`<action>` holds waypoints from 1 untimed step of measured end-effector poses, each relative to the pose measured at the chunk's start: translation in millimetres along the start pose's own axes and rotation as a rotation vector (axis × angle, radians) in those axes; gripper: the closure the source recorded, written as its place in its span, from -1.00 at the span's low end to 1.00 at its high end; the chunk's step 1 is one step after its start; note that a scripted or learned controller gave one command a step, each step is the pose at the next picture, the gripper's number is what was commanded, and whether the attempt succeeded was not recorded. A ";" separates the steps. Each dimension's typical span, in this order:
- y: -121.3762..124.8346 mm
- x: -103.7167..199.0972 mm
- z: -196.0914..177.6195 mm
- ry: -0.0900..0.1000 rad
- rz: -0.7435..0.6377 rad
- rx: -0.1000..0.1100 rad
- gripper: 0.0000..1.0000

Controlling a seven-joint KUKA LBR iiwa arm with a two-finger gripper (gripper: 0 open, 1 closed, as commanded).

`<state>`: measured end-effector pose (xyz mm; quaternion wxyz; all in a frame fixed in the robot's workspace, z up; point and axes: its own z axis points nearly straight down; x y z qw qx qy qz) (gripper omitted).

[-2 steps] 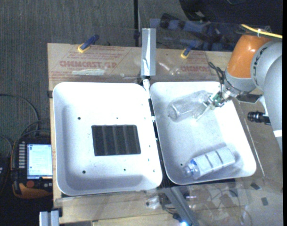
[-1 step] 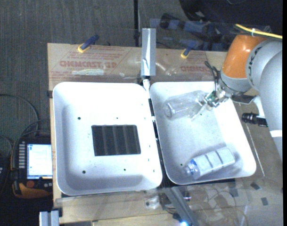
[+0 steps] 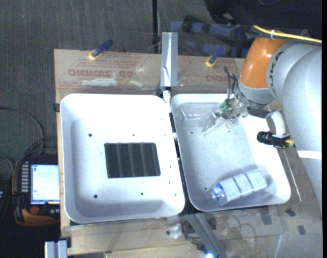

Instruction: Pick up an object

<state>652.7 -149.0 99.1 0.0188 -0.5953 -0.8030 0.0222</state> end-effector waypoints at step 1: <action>-5.0 -11.2 7.2 0.001 -0.155 -0.007 -1.00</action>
